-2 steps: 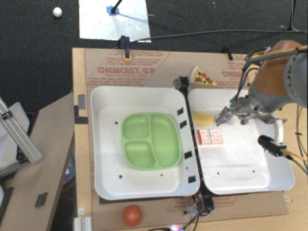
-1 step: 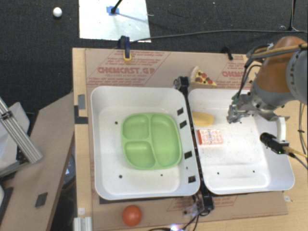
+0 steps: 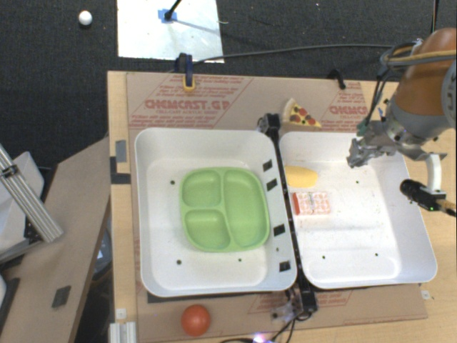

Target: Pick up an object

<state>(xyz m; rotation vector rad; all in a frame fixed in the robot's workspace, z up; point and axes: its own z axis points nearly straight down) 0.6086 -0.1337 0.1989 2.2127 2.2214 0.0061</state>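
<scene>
In the right bin, close to its left wall, lie two small things: a yellow, banana-like piece and, just nearer the camera and touching or almost touching it, a flat white packet with red print. Either could be picked up, and both rest on the bin floor, free of the arm.

The gripper hangs over the far right part of the same bin, well to the right of the yellow piece and a little farther back. It is small and dark against the white floor, and I cannot tell how its jaws stand; nothing shows between them. Above it rises the grey arm with its orange band, coming in from the right edge.

The left bin holds a green divided tray with three compartments, lying flat near the middle.

Outside the bins, a pizza-slice toy lies on the brown board just beyond the far edge of the right bin. An orange ball sits on the board at the near side, below the left bin. A small white ball rests on the dark surface at far left.
</scene>
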